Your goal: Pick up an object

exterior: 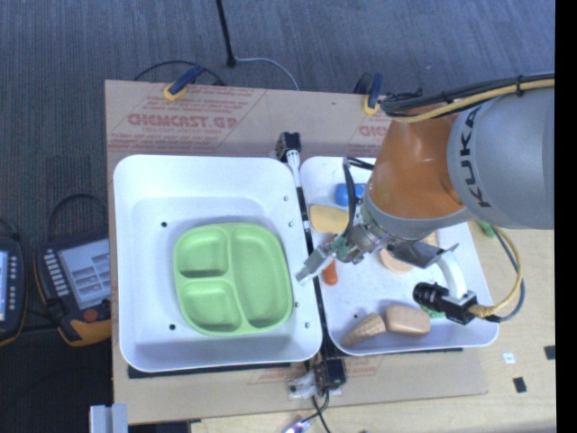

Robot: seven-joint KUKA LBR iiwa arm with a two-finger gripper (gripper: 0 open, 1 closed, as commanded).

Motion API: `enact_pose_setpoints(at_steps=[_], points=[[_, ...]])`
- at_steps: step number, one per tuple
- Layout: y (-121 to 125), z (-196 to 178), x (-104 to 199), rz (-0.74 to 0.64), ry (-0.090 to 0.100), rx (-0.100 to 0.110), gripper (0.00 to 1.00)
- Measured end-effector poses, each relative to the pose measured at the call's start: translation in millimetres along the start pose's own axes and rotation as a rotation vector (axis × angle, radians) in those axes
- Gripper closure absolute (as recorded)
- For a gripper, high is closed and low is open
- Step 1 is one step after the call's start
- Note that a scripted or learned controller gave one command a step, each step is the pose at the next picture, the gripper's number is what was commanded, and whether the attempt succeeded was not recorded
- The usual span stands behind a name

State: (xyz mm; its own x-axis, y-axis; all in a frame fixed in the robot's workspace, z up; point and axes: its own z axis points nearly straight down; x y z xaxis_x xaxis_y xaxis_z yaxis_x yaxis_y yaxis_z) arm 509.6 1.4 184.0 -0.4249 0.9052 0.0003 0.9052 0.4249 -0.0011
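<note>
Treat the task as not yet completed: no object is visibly lifted, and every candidate you can see lies on the floor of the right bin [374, 294], which sits toward the right edge of the tabletop [532, 377]. Note the candidates: a small orange piece [331, 277] close to that bin's left wall, just beside the gripper [316, 265]; a yellow item [326, 216] and a blue item [346, 193] toward its far-left corner; a pale round disc [395, 261] near its middle, partly under the wrist; and a larger tan piece [407, 320] with a smaller tan piece [363, 330] beside it along the near wall. The left bin [144, 206] carries a green divided tray [234, 278] and plays no part at this stage. Judge the orange piece to be the likeliest target, since it lies nearest the tool; verify this before relying on it. You cannot tell from this view how far the gripper is open, and nothing is seen clamped in it. What is left, on this evidence, is the grasp itself and the lift clear of the bin. For pose, observe that the arm [514, 161] enters from the right edge of the tabletop, with its orange band [410, 174] above the far half of the right bin. The wrist slants down and leftward, so the gripper sits low at the wall shared by the two bins, near the middle of the tabletop.
</note>
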Motion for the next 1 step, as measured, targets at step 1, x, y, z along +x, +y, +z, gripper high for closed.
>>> enact_pose_setpoints(at_steps=[1], points=[[0.2,-9.5,-0.2,0.001,0.0,0.0,1.0]])
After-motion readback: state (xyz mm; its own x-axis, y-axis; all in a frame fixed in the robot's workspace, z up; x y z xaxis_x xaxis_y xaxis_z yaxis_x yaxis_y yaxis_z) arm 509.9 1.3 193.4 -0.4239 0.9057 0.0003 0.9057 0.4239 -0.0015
